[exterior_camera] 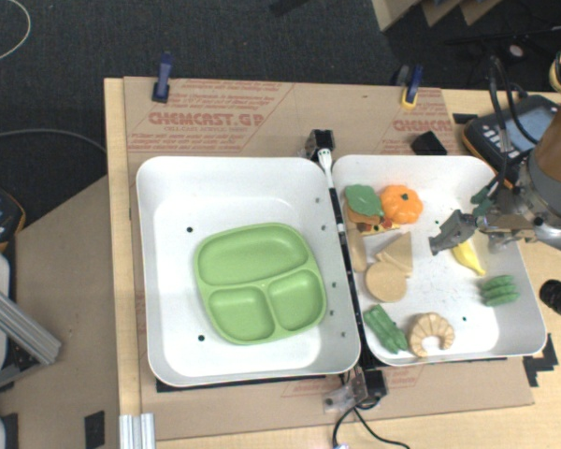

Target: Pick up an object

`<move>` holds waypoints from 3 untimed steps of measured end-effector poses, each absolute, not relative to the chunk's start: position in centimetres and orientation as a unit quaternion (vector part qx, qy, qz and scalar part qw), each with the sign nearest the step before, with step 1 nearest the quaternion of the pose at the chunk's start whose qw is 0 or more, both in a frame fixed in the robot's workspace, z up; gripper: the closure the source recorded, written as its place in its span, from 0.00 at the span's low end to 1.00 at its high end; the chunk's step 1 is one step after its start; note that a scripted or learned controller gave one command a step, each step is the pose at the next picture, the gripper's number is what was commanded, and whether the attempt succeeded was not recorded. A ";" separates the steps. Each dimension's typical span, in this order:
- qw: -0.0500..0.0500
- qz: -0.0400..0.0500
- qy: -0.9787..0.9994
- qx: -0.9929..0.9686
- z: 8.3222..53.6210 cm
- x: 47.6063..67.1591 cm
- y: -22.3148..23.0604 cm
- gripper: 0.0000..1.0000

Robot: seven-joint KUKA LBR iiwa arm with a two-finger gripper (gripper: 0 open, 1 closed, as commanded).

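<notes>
Fingers [449, 235] of the gripper [463, 232] hang over the right bin [449, 168], dark grey and pointing toward the bin's middle, but whether they are released or clenched cannot be told from this slant; nothing shows clearly between them. Just beside the gripper, on its right and lower side, lies a small yellow banana [468, 256]. The arm [552, 171] comes in from the right edge of the camera view.

Several toy foods lie in the right bin. An orange pumpkin [401, 205] sits near the bin's upper left, touching a green leafy piece [363, 199] and a brownish item below it. Under these lie a pale wedge [394, 250] and a round tan cookie [387, 282], close together. A croissant [432, 332] rests near the front rim, with a green vegetable [385, 329] just to its left. Another green piece [498, 291] lies near the right wall.

The left bin [168, 251] holds a green divided plate [260, 281] with three compartments. Both bins stand on a cardboard sheet [215, 110] on the desk [65, 251].
</notes>
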State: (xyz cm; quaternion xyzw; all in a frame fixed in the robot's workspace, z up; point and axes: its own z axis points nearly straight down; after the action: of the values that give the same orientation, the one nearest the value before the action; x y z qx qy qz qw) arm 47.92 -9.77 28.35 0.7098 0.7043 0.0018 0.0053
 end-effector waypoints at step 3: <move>0.005 0.009 0.710 0.704 37.6 48.1 5.9 0.00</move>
State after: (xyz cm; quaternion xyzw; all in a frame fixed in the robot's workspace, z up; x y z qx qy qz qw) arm 48.12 5.93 37.55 0.7040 0.7101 0.0089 0.0054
